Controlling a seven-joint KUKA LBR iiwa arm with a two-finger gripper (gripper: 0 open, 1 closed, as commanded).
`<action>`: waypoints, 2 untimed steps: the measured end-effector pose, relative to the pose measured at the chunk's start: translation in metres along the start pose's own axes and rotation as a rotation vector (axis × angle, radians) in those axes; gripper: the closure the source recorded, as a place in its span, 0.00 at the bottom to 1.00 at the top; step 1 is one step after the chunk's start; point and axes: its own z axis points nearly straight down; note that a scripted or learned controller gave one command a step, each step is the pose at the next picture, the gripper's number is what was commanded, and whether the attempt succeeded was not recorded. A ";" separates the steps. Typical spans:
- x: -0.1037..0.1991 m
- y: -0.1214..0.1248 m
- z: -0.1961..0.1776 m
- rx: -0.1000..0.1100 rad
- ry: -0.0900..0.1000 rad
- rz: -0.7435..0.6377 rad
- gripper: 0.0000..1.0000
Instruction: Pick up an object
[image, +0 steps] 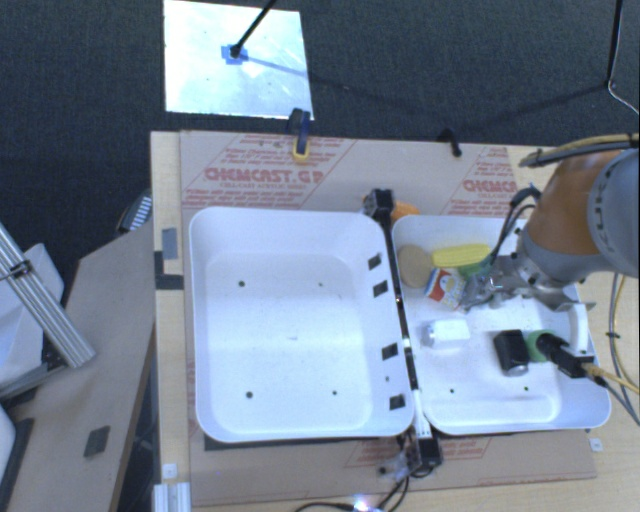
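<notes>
The gripper (472, 290) sits low in the right bin (500, 405) – just beside the yellow object (460, 256) and the red-and-white item (438, 284). Its degree of opening cannot be determined – no grasp is discernible. The white block (448, 331) lies near it.

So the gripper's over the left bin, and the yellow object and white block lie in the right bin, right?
No, the camera view shows the gripper over the right bin, not the left. The yellow object and white block do lie there.

Bright, even light from above nearly washes out the left bin (290, 320). Shadows are faint; the picture is slightly soft.
</notes>
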 end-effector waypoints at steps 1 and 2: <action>0.011 -0.059 -0.022 0.008 0.001 0.008 1.00; 0.119 -0.025 -0.086 -0.003 0.002 -0.006 1.00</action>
